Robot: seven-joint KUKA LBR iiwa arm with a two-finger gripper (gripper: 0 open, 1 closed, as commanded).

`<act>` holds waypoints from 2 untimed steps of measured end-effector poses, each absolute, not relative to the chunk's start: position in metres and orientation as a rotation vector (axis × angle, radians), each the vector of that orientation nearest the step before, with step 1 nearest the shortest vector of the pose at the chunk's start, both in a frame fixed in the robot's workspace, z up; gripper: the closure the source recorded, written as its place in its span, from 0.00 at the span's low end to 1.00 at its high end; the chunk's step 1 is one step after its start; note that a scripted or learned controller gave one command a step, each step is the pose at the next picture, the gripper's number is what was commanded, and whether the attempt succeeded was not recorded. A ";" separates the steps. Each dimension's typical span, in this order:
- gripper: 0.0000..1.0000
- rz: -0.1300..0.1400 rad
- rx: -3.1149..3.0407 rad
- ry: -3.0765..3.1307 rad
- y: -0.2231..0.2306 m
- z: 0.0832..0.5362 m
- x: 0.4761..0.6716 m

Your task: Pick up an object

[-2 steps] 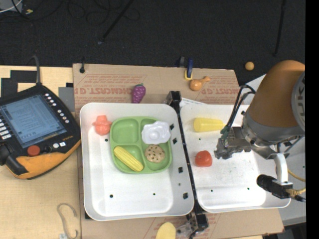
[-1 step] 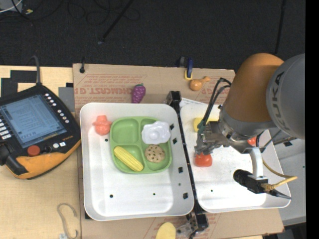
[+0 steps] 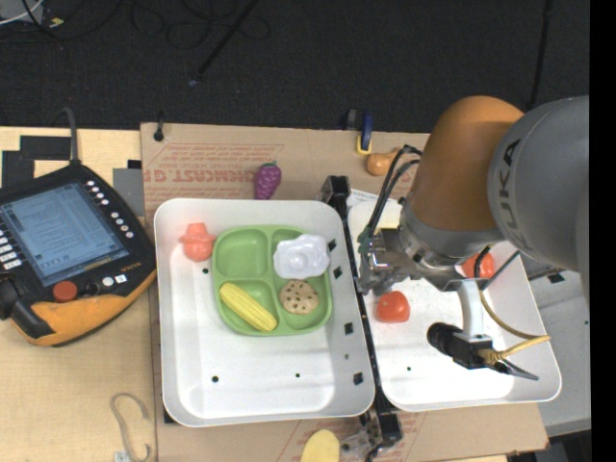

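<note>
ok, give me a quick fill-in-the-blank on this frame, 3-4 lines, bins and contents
1. The green tray sits in the ____ bin.
2. In the tray, the cookie lies beside the yellow ____.
3. The red tomato lies in the ____ bin.
4. The purple grapes rest on the cardboard, ____ both bins.

Missing words: left; corn; right; outside

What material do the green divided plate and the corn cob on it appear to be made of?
The green plate looks like moulded plastic: even colour, rounded dividers, soft sheen. The corn cob seems a plastic toy too, uniformly yellow and smooth, though rubber is possible.
</note>
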State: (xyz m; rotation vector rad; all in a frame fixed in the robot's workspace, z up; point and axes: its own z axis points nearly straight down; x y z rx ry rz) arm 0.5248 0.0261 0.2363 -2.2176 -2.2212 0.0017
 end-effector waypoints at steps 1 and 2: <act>1.00 0.006 -2.218 -2.219 0.026 0.217 0.520; 1.00 0.004 -2.220 -2.218 0.032 0.222 0.516</act>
